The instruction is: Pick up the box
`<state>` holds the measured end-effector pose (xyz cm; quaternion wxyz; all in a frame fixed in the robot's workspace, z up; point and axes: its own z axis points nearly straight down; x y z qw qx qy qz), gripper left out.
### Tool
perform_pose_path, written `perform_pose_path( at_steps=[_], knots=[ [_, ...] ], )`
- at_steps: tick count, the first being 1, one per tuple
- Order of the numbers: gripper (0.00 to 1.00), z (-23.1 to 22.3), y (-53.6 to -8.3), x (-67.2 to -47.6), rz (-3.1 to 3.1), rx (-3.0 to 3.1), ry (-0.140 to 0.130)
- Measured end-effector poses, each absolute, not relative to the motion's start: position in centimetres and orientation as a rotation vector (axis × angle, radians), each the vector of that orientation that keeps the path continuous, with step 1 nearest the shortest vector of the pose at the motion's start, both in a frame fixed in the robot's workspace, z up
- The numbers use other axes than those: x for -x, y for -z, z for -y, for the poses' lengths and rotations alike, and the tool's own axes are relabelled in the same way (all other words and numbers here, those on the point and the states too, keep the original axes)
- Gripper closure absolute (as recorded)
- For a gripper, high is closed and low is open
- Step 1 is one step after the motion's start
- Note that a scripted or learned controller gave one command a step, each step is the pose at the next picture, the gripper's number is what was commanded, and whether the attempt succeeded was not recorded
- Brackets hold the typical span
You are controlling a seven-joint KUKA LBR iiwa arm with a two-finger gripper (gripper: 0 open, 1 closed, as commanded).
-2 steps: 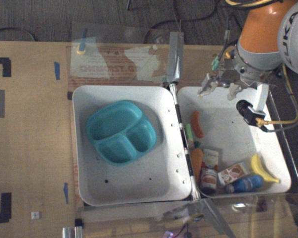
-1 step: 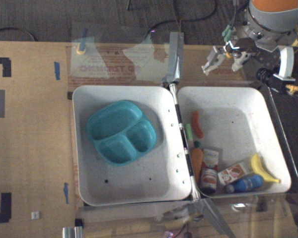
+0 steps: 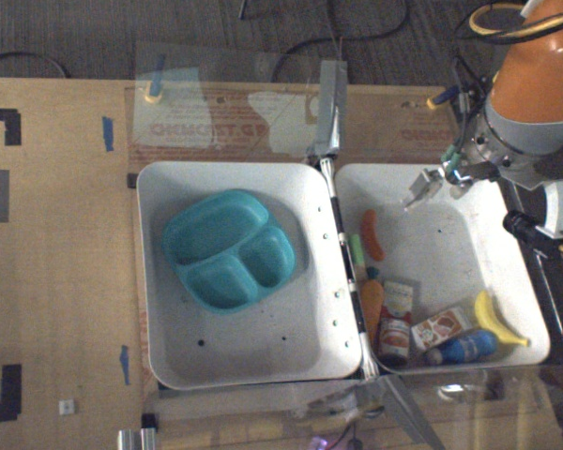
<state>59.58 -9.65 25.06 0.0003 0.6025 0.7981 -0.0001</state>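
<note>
Small box lies in the right bin, hemmed by banana, blue bottle and a jar; gripper jaws open, empty.

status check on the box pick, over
Gripper over right bin's far end, nothing between fingers. Box flat at bin's near end, untouched. Crowded: blue bottle and banana beside it.

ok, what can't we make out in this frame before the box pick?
- Gripper, camera view: too small and blurred to read the finger gap.
- Box, camera view: label print too small; the blue bottle lies against its lower edge.
- Arm, camera view: cut off by the right edge.
</note>
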Motion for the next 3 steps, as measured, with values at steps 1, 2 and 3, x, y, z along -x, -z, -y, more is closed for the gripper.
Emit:
perform_pose_path(
  at_steps=[1,2,3],
  knots=[
    [1.0,9.9,-26.0,-59.7,-2.501,-1.896,-0.002],
    [0.0,9.9,-26.0,-59.7,-2.501,-1.896,-0.002],
    [0.0,6.0,-18.4,-60.0,-2.505,-1.897,0.0]
  ],
)
